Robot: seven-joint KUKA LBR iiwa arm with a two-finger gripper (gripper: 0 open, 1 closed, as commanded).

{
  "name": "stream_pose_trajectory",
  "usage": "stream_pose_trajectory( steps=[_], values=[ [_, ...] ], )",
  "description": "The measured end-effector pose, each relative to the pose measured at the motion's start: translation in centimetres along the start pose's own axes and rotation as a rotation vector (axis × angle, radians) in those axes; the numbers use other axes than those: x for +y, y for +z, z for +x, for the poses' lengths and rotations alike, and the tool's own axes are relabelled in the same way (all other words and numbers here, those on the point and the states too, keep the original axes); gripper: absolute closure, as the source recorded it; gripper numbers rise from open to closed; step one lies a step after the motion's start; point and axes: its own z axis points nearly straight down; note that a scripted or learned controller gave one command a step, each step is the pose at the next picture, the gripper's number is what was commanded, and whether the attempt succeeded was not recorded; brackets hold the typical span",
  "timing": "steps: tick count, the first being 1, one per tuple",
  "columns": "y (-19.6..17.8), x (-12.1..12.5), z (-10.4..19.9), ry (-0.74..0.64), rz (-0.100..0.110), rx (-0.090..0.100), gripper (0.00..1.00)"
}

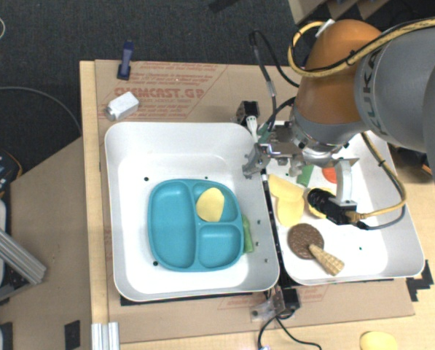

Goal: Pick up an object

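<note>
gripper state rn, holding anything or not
Gripper: cannot be told, open or shut. It hangs low over the right bin, just above the pale yellow piece; no held object can be made out.

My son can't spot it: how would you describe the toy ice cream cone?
Look in the right-hand white bin, near its front edge. The ice cream cone lies there, below a pale yellow wedge. Its round brown scoop and tan waffle cone set it apart.
</note>
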Motion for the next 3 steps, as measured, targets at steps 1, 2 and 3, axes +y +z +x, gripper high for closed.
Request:
stream_pose_trajectory(
  steps=[1,2,3],
  values=[
    [-1.5,0.3,-1.0,0.015,-0.014,-0.006,1.0],
    [-8.4,-1.4,-5.1,0.019,-0.02,-0.009,1.0],
    [-8.8,-5.6,-0.2,0.01,-0.008,-0.005,1.0]
  ],
)
